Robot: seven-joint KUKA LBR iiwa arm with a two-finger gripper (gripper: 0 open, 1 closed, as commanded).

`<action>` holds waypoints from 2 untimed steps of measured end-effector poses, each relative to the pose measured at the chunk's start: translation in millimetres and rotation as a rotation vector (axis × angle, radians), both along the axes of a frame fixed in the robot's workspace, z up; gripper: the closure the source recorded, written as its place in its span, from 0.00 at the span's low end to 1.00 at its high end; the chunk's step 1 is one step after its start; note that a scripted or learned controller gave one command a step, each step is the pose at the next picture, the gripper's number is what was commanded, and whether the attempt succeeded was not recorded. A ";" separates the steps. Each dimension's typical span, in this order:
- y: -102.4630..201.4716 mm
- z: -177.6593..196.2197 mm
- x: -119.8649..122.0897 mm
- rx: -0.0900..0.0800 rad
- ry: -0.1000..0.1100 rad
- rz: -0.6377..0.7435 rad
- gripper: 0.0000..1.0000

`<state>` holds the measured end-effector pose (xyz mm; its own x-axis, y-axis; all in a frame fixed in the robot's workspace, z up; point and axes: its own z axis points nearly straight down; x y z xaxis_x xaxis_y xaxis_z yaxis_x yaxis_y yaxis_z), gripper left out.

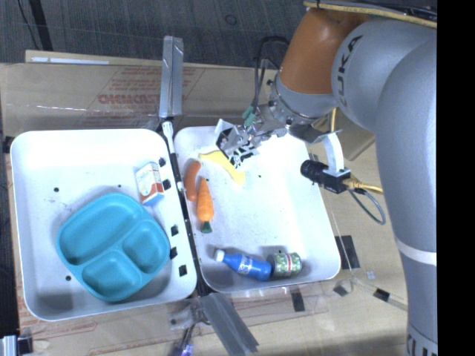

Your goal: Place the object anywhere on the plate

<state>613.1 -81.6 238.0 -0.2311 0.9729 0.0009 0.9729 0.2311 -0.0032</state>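
Observation:
A blue plate with three compartments lies in the left bin, toward its front. My gripper hangs over the back of the right bin. Directly under and in front of it is a yellow, banana-like piece, which touches or nearly touches the gripper's tip. Whether the piece is lifted off the bin floor I cannot tell.
An orange carrot and a redder one lie by the right bin's left wall. A blue bottle and a green can rest at its front. A small orange and white carton stands in the left bin behind the plate.

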 end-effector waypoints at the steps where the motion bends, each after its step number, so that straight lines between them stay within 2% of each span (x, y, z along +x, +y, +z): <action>1: 82.9 -46.6 -63.5 0.000 0.003 0.101 1.00; 2: 163.0 -47.3 -135.5 0.000 0.002 0.220 1.00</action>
